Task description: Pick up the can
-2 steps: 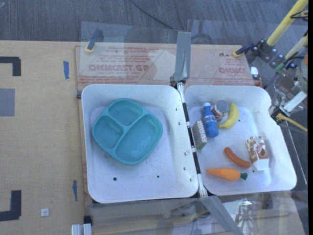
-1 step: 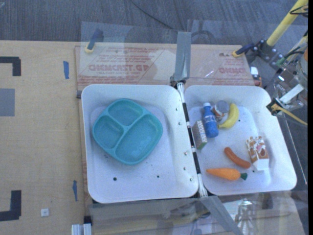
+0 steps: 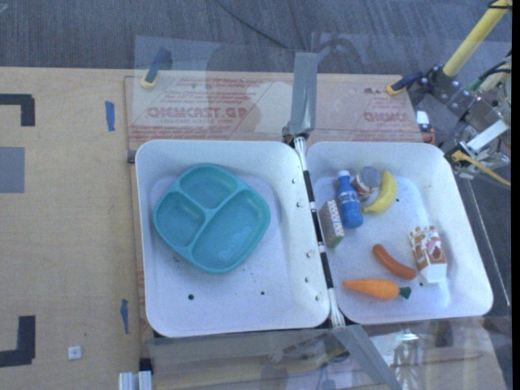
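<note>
Teal plastic divided plate (image 3: 213,218) sits alone in the left white bin (image 3: 162,299). In the right white bin (image 3: 471,291), the small grey can (image 3: 370,176) lies at the far side, wedged between a blue bottle (image 3: 349,201) and a yellow banana (image 3: 383,192); that crowding looks awkward for a grasp. I cannot tell the pincer's state.

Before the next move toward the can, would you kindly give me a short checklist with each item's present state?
1. Target found: small grey round-topped can sits in the far part of the right white bin: ok.
2. Room for fingers: blue plastic bottle and yellow banana crowd it on either side: not ok.
3. Can standing upright: cannot tell.
4. Top of the can uncovered: ok.
5. Orange carrot and brown sausage lie apart from the can: ok.
</note>
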`<state>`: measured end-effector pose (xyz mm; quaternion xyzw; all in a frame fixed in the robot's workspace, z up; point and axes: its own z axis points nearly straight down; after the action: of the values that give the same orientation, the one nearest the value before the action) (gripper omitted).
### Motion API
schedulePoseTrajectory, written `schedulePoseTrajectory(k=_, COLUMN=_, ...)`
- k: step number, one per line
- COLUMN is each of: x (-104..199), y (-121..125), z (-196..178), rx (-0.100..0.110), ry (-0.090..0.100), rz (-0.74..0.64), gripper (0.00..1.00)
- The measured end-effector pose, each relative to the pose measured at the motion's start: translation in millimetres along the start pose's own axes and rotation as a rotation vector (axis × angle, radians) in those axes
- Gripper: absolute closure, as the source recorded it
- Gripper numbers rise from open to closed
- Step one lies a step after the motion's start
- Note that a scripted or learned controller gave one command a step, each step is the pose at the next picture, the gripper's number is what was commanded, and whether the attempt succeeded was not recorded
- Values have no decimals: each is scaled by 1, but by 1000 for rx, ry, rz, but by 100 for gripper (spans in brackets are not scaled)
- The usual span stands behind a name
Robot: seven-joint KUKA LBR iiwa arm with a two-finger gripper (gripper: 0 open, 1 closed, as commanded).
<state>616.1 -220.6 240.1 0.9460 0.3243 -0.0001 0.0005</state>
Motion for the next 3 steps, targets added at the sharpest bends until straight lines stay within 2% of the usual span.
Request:
schedulePoseTrajectory(k=1, x=15, y=15, z=-58, rx=0, ry=0, rz=75, gripper=100)
schedulePoseTrajectory(k=3, x=20, y=12, z=-79, rx=-4, ry=-2, rz=62, gripper=100)
